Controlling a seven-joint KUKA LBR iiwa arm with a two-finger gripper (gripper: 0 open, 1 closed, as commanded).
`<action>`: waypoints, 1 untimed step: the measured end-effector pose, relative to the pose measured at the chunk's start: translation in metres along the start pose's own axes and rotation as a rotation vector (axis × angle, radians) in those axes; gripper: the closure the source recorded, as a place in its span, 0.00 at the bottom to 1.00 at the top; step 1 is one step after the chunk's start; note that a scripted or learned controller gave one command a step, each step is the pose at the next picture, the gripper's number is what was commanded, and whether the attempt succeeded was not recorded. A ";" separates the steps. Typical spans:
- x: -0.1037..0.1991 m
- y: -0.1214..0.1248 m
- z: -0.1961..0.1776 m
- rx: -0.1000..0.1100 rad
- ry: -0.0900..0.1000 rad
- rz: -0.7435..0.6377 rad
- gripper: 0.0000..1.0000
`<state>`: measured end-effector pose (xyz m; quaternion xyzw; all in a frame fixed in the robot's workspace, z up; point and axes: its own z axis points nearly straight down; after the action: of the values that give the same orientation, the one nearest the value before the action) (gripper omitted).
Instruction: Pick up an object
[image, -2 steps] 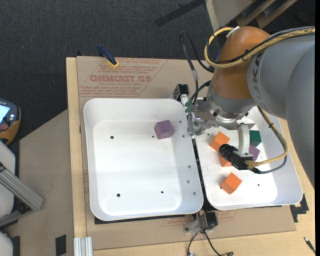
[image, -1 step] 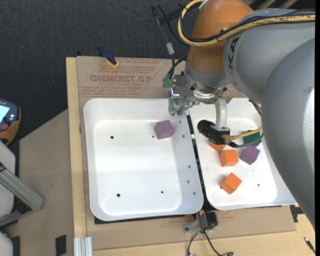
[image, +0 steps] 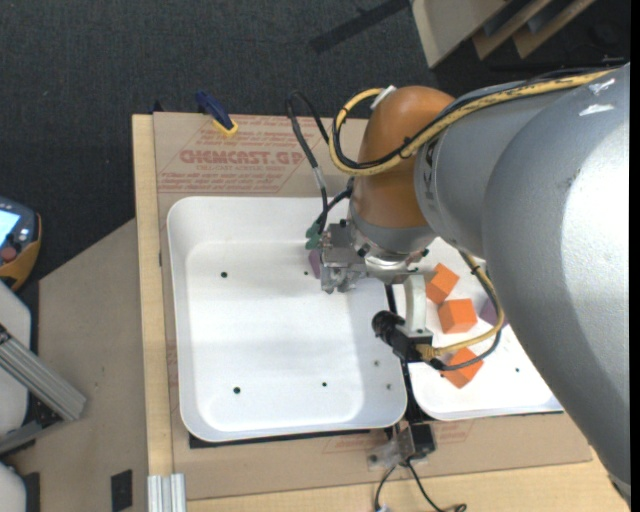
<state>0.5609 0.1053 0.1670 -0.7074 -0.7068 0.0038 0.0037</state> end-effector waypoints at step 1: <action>0.043 -0.025 0.065 0.000 0.001 -0.005 1.00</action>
<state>0.5350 0.1479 0.1021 -0.7058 -0.7084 0.0036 0.0040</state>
